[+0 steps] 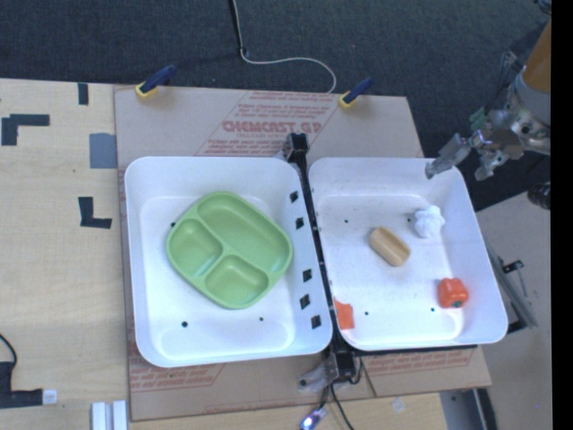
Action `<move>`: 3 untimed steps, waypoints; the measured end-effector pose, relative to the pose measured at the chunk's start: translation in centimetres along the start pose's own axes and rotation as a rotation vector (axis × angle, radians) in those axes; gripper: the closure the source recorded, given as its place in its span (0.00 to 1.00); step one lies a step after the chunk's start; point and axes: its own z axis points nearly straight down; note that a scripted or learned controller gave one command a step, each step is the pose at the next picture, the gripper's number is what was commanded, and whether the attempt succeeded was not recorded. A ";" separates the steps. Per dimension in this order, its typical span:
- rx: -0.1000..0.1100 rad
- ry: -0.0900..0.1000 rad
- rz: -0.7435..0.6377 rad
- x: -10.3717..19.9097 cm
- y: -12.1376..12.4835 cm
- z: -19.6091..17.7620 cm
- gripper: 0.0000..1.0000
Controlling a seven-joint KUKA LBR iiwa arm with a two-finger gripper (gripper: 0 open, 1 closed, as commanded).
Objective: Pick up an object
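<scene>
Two white bins sit side by side on the bench, the left bin (143,330) and the right bin (479,267), and the gripper (467,158) hangs just outside the right bin's far right corner, above its rim. One finger (442,164) juts out toward the bin and a second prong shows on the other side, spread apart, nothing between them. So the jaws stand open and carry nothing.

Count the pieces in the right bin: four. Nearest to the gripper, just below it, lies one crumpled white wad (429,221). A little further from the gripper and toward the divider lies one tan bread-roll-shaped piece (389,245), on its side. Well below the gripper, against the bin's right wall, sits one orange-red pepper-like object (452,292). Furthest off in this bin, down at the near corner by the divider, is one small orange scrap (343,314).

Across the divider, well apart from the gripper, the left bin holds one thing: a green divided plate (230,249) with three compartments, lying flat.

Two clamps with blue handles, a left clamp (155,81) and a right clamp (355,90), pin the cardboard sheet (260,124) at the back.
</scene>
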 end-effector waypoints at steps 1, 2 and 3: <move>0.010 0.003 -0.001 -0.5 1.5 15.3 0.00; 0.000 0.000 -0.003 2.5 4.7 19.0 0.00; 0.000 -0.001 0.003 -1.4 0.8 13.8 0.00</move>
